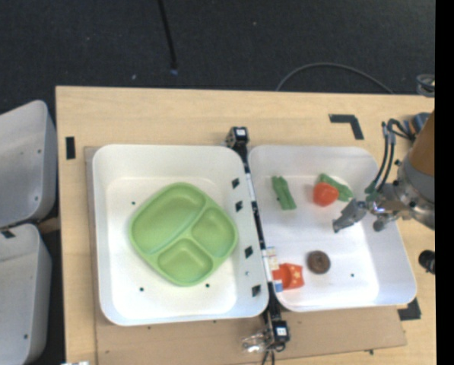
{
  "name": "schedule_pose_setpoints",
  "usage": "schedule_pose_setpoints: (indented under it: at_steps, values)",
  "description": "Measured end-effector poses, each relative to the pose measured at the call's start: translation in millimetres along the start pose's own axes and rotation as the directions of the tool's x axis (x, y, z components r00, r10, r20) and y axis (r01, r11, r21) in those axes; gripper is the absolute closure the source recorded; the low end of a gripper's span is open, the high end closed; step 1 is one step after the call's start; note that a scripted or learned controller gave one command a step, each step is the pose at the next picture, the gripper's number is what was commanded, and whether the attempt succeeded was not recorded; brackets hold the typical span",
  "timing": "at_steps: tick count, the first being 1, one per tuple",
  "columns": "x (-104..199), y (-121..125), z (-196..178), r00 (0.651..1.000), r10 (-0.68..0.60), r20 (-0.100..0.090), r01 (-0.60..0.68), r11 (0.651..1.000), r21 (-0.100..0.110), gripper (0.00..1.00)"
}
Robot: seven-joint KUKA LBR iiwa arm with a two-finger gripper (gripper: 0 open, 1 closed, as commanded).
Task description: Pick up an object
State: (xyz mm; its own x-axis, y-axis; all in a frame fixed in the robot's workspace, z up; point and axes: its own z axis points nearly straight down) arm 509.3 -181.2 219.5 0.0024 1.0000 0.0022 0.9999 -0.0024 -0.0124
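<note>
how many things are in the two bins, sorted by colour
green: 2, the divided plate in the left bin and the long green piece in the right bin
red with a green top: 1, the strawberry-like toy
brown: 1, the round piece
orange-red: 1, the small block by the divider
total: 5

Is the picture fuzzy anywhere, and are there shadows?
In the camera view, everything is slightly soft; the gripper looks smeared and its edges blur. The light is even, so the green plate and brown round thing cast only faint shadows. No strong glare on the white bins.
</note>
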Motion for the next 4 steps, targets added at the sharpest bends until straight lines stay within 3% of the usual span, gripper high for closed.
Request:
schedule_pose_setpoints:
  at_steps: [1,3,4]
  values:
    - [0,3,-7,1.0,-0.004,0.003,0.004,1.0,-0.012,0.0]
    - [4,6,94,1.0,-0.001,0.003,0.001,1.0,-0.009,0.0]
    - [3,6,120,1.0,0.001,0.003,-0.001,1.0,-0.01,0.0]
